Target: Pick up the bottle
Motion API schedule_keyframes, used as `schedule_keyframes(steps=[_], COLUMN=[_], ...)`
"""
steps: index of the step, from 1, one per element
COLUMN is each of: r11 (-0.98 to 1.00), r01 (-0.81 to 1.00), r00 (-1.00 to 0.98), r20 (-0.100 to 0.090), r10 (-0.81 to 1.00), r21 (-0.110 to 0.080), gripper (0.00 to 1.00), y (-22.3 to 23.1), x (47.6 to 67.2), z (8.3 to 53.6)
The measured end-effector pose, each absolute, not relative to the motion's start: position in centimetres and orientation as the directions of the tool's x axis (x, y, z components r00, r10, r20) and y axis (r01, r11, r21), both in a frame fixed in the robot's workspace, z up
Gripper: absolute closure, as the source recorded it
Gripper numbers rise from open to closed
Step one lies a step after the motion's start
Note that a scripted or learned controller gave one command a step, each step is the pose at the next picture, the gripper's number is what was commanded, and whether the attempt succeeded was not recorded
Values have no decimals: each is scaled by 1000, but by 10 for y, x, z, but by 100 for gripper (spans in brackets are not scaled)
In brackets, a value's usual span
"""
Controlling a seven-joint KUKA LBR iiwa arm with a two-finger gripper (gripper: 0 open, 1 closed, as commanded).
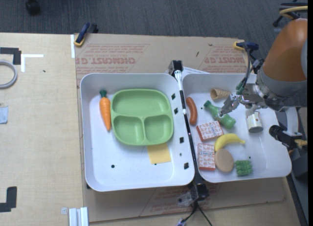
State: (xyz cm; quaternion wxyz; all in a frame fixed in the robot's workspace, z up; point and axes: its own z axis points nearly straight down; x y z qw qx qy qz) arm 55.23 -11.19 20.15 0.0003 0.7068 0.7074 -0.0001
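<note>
Right white bin, pincer above green bottle

upside-down "chemcast gp" on cardboard

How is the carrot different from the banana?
The carrot is orange with a green top; the banana is yellow. The carrot is straight; the banana curves. The carrot lies in the left bin beside the green plate; the banana lies in the right bin. Both are toy food.
</note>
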Motion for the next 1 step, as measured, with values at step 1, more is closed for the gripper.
schedule_keyframes(steps=[1], r11=[136], r01=[991], r00=[-136], r20=[-2], r10=[991], r21=[5], gripper=[0], y=[-123], x=[555], z=[95])
